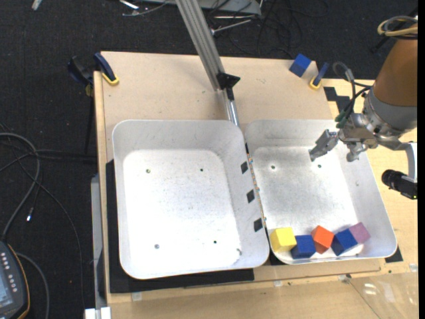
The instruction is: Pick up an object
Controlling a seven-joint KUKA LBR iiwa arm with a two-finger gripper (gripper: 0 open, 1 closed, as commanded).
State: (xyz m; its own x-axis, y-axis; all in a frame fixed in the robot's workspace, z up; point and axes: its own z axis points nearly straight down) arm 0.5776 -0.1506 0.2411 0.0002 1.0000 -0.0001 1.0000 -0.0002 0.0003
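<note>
Several small blocks lie along the near edge of the right bin: a yellow block, a blue block, an orange block, a second blue block and a purple block. My gripper hangs over the far right part of that bin, well away from the blocks. Its two fingers are spread apart with nothing between them.
The left bin sits beside the right one on the wooden bench. A blue cube rests on the bench near the far right corner. A metal pole slants across the far side.
</note>
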